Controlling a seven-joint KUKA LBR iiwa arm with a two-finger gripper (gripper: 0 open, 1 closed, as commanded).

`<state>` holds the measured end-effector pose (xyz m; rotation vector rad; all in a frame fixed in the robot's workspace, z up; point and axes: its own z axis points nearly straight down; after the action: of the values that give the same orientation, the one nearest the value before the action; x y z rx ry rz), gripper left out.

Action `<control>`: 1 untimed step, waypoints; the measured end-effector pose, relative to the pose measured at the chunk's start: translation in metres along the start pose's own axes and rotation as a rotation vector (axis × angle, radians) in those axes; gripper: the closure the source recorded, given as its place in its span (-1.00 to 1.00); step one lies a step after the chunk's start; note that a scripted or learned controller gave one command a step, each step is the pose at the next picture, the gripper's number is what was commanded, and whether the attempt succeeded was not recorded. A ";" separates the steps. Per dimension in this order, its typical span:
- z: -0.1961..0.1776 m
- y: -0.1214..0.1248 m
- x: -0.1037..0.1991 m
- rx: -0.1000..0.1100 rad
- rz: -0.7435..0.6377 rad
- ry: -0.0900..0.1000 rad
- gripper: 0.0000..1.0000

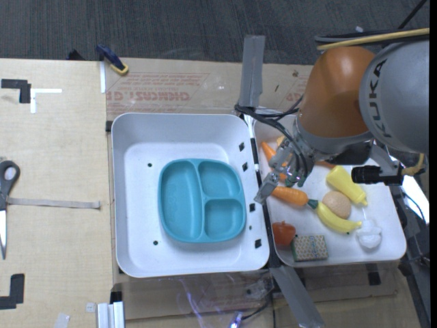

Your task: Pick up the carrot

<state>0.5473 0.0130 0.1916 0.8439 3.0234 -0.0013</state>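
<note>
The carrot (289,196) lies in the right bin (386,251), just below the gripper (283,171), touching or almost touching its fingertips; its orange body runs level, with a green stub at its end away from the left bin. Whether the fingers are released or clenched cannot be told, for the wrist hides them, and nothing shows gripped between them.

The arm (372,94) is the largest thing, grey with an orange band, rising up and away from the fingers toward the right edge. The left bin (130,203) sits on the far side of the fingers from the arm, just across the shared rim. In it rests a teal tray (202,201) with 3 compartments, well apart from the fingers.

In the right bin, beyond the carrot from the fingers, lie 2 yellow pieces: a banana (336,219) touching the carrot's green end, and a yellow fruit (347,184) near the arm's side. A tan egg (336,204) sits between them. Below the fingers, past the carrot, stand a red tomato (283,232) and a speckled sponge (309,248) side by side. A second orange piece (267,150) shows just above the fingers, partly hidden by cables. A white lump (369,238) rests in the bin's far lower corner.

Far from the fingers, scissors (5,207) lie on the bench at the left edge.
</note>
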 end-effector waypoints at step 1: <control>0.000 0.000 0.000 0.000 0.000 0.000 -1.00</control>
<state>0.5473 0.0132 0.1916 0.8442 3.0236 -0.0012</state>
